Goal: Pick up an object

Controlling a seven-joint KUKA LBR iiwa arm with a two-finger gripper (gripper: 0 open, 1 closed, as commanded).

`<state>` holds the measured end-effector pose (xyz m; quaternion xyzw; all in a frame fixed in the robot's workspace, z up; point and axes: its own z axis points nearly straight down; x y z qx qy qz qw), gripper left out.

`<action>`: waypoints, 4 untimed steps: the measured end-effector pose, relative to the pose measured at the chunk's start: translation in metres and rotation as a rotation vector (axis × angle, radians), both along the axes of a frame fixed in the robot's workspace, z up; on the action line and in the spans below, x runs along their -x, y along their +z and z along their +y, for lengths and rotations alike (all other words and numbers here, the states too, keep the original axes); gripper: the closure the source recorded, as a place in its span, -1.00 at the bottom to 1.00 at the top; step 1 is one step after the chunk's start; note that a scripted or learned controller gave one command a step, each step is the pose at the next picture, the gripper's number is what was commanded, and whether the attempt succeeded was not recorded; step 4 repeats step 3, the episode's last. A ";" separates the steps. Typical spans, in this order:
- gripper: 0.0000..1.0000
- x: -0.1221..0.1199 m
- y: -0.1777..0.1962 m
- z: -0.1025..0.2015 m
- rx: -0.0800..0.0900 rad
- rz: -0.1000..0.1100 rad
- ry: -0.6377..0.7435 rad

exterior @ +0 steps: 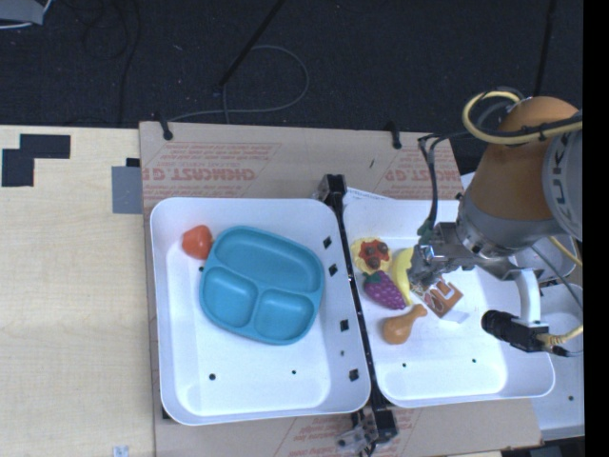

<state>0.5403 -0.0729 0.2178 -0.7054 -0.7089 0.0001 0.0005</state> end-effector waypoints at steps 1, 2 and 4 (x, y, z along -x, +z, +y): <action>1.00 -0.019 0.000 0.038 -0.001 0.001 -0.002; 1.00 -0.047 0.010 0.084 -0.001 0.000 -0.001; 1.00 -0.069 0.016 0.140 -0.001 0.000 0.000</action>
